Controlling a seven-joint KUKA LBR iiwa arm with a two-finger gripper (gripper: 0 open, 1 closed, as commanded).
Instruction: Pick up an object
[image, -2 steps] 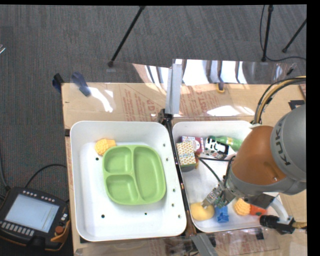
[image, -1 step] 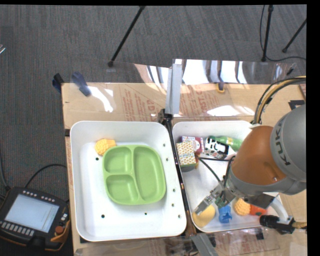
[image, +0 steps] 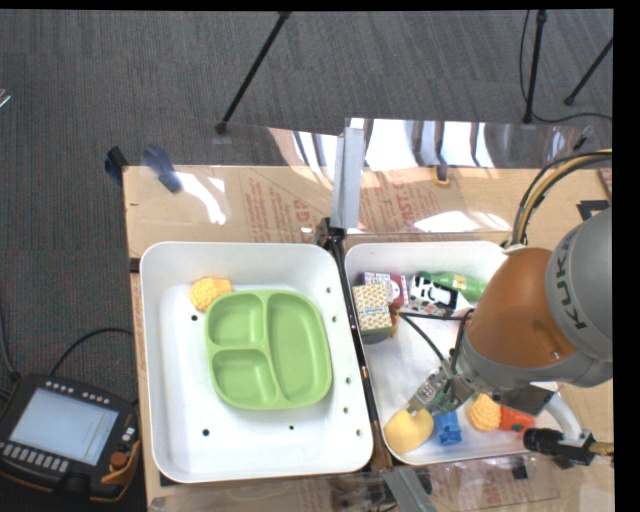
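My gripper (image: 433, 394) hangs low over the front of the right bin (image: 425, 250), just above and right of a pale yellow lemon-shaped toy (image: 407, 431). A small blue toy (image: 449, 429) lies directly below the gripper, and a knobbly yellow toy (image: 486, 411) with an orange piece (image: 517, 419) sits to its right. Further back in the same bin are a patterned small box (image: 372, 309), a red and white carton (image: 386, 285) and a green bottle (image: 450, 288). The arm's orange band hides the bin's right middle.
The left bin (image: 160, 360) holds a green divided plate (image: 268, 349) and a yellow knobbly toy (image: 208, 292) at its back left. A metal post (image: 346, 180) stands behind the divider between the bins. A teach pendant (image: 62, 430) lies at the lower left.
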